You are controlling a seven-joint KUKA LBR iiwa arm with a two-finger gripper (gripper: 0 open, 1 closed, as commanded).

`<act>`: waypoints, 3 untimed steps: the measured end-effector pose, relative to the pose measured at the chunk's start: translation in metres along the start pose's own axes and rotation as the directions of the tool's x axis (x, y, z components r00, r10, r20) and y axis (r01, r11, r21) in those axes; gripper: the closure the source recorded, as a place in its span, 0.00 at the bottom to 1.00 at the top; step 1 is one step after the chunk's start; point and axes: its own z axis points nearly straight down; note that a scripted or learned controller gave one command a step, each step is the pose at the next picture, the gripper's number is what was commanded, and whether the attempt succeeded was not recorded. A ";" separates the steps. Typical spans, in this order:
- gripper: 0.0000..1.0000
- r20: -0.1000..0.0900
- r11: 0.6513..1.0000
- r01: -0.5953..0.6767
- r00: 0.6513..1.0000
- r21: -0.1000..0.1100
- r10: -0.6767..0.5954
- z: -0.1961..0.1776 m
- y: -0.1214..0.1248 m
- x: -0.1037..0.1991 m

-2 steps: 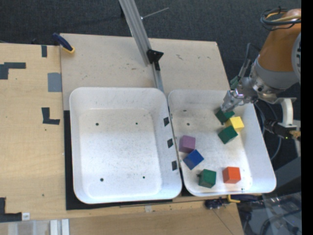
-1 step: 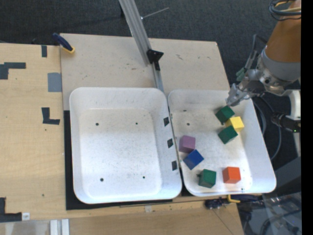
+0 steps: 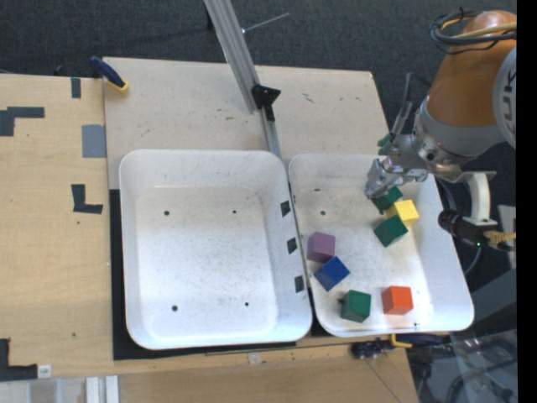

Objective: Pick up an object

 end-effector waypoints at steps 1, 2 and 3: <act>1.00 0.000 1.000 0.000 1.000 0.002 0.000 0.009 -0.020 0.044; 1.00 -0.001 1.000 0.002 1.000 0.002 -0.002 0.025 -0.025 0.102; 1.00 0.001 1.000 -0.002 1.000 0.000 0.002 0.040 -0.036 0.157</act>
